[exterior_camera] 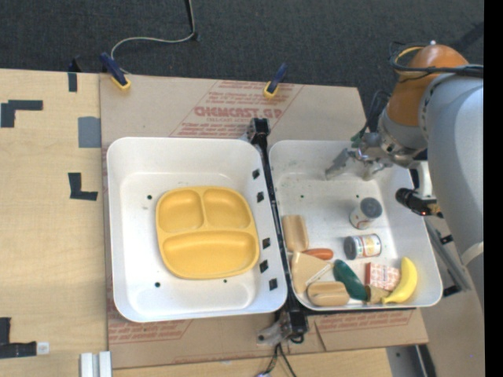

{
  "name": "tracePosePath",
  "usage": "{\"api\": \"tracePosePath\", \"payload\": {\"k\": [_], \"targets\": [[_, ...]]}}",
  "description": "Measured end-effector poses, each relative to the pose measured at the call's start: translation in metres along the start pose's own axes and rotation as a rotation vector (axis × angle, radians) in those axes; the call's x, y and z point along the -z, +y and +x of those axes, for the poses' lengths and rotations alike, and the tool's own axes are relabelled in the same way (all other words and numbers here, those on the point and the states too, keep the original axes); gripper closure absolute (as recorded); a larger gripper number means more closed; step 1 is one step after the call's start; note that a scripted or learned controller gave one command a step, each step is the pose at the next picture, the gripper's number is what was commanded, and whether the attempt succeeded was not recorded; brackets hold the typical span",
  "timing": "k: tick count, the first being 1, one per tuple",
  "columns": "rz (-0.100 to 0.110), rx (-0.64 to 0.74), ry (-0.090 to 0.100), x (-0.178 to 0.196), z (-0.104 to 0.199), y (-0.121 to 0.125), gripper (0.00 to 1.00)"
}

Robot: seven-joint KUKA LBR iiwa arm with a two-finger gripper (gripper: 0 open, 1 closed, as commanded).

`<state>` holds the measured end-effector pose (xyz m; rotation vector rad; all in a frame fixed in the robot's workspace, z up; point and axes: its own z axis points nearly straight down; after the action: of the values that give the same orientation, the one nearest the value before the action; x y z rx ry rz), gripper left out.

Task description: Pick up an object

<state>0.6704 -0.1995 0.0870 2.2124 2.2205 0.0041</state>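
My gripper [352, 165] hangs over the far end of the right bin [314, 167], below the grey arm with its orange band. Its fingers look spread, and nothing shows between them. The nearest object is a small grey round cup [367, 209], a little in front of the gripper. Beyond that a tin can [362, 247] lies on its side. At the bin's near end sit a banana [405, 280], a red-and-white box [379, 274], a green item [350, 280], an orange carrot [317, 253], a tan block [295, 231] and a bread roll [328, 293].
The left bin [130, 171] holds a yellow divided plate [208, 232]. The bins meet along a black-clipped wall [266, 203]. Cardboard lies under both bins, held by yellow-blue clamps [116, 72] at the back. The arm's body fills the right side.
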Motion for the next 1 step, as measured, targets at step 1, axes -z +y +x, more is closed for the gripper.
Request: {"api": "tracePosePath", "payload": {"k": [1], "targets": [[0.003,-0.002,-0.001,0.0004,0.0192,-0.0453,0.0]]}}
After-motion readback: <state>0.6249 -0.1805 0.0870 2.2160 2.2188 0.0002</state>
